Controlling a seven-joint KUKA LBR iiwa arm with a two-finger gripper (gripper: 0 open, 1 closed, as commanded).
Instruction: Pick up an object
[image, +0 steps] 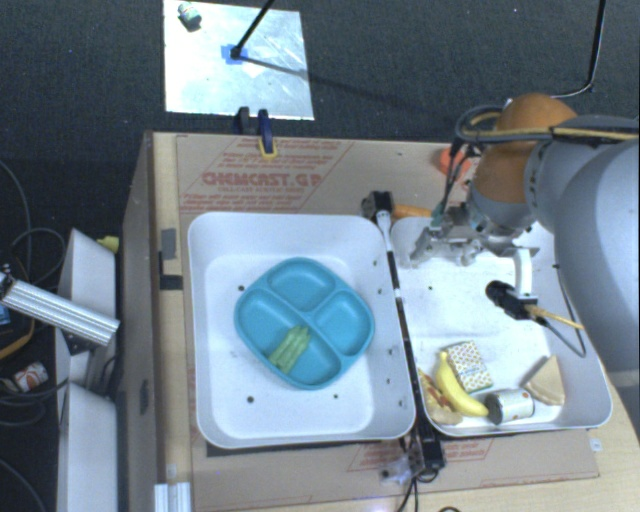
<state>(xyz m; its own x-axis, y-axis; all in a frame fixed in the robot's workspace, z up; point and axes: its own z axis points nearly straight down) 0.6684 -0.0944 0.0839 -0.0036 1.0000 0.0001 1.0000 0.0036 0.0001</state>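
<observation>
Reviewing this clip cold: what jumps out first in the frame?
The blue divided plate in the middle of the left bin, with a green item in one compartment. Next, the grey arm over the right bin, whose near end holds a banana and a small patterned box.

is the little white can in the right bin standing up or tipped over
Tipped over: the white can lies on its side near the right bin's front edge, beside the banana.

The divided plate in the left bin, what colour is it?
Light blue divided plate, clearest in the camera view.
</observation>
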